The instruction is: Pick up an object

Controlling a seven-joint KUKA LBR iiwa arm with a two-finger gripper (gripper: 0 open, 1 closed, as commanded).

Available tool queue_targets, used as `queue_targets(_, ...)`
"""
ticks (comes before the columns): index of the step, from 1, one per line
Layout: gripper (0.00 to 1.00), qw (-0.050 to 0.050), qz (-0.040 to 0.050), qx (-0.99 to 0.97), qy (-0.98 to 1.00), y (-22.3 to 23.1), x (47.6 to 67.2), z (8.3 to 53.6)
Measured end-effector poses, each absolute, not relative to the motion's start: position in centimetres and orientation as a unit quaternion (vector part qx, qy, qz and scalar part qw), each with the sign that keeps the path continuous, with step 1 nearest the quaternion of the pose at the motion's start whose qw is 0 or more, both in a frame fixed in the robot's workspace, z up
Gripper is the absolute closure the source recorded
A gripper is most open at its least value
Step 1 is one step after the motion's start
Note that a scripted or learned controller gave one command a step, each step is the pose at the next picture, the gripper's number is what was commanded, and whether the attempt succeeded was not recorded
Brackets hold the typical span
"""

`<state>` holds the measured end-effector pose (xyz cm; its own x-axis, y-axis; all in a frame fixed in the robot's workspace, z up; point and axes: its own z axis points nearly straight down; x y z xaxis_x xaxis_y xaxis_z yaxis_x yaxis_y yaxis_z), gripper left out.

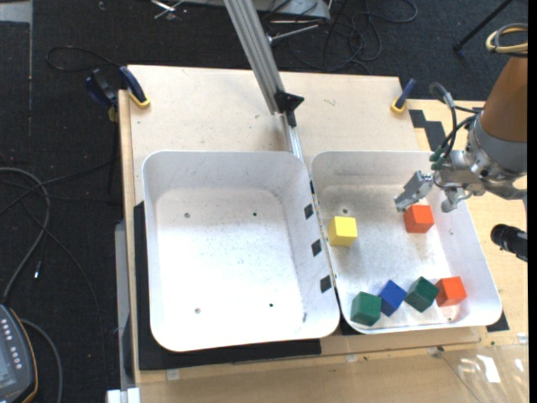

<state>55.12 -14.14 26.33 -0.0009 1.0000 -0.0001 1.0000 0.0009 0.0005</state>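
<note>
The tool (436, 190) hangs over the right bin (478, 250), toward that bin's 2 o'clock corner, its two grey fingers spread wide with nothing between them. An orange cube (419, 217) sits just below the fingers, apart from them. A yellow cube (342, 230) lies at the orange one's 9 o'clock, near the bin's left wall. Along the bin's 6 o'clock edge run a green cube (366, 307), a blue cube (392, 296), a second green cube (422, 293) and a second orange cube (451, 290). The left bin (159, 183) lies beside it on the desk (210, 107).
</note>
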Motion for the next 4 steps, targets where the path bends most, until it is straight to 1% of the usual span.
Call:
queue_targets(1, 0.00, 0.001, -0.0002, 0.708, 0.706, -22.1, 54.2, 9.3)
queue_targets(2, 0.00, 0.001, 0.0005, 0.707, 0.707, -22.0, 54.3, 9.6)
queue_targets(3, 1.00, 0.002, 0.0010, 0.707, 0.707, -21.9, 54.4, 10.6)
queue_targets(4, 0.00, 0.002, 0.0009, 0.707, 0.707, -21.9, 54.4, 10.6)
